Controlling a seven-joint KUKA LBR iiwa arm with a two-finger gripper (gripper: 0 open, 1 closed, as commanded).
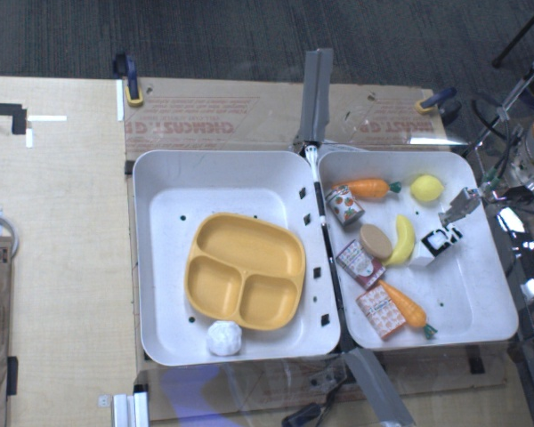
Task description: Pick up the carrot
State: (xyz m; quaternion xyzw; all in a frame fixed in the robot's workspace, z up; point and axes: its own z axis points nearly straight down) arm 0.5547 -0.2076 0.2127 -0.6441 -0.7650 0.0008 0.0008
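Two carrots lie in the right bin. One orange carrot with a green tip rests near the far wall, between a small carton and a lemon. The other carrot lies slanted near the front, beside a red packet. My gripper hangs over the right half of this bin, just right of the banana. It is open, with nothing between its fingers. It stands apart from both carrots.
A round tan piece and a second packet sit in the middle of the right bin. The left bin holds a yellow divided plate and a white ball. A grey divider post rises between the bins.
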